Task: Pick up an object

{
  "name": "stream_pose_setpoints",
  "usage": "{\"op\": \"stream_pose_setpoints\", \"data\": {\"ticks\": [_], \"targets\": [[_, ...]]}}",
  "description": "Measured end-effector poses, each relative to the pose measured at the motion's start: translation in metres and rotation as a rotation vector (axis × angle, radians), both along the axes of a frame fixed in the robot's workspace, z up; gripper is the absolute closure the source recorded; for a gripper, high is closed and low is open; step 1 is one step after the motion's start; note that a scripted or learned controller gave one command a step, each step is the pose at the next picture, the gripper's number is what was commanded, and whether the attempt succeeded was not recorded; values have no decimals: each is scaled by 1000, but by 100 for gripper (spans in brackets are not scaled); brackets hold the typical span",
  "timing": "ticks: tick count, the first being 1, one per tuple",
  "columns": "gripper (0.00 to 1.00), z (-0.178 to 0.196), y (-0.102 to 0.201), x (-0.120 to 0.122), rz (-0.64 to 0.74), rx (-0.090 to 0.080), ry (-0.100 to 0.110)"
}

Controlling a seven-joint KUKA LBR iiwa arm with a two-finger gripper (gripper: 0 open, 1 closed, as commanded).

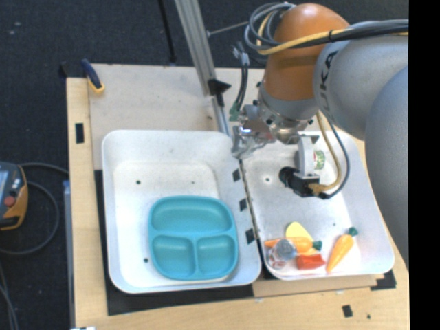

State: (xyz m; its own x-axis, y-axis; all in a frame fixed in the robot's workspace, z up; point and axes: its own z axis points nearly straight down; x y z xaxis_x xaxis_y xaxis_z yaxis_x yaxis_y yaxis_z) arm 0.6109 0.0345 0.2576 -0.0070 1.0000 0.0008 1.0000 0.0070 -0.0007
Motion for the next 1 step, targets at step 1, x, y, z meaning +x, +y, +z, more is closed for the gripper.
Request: {"op": "stream_pose_setpoints", "data": {"ticks": [1], "targets": [[100,5,51,-14,1,1,-1]]}}
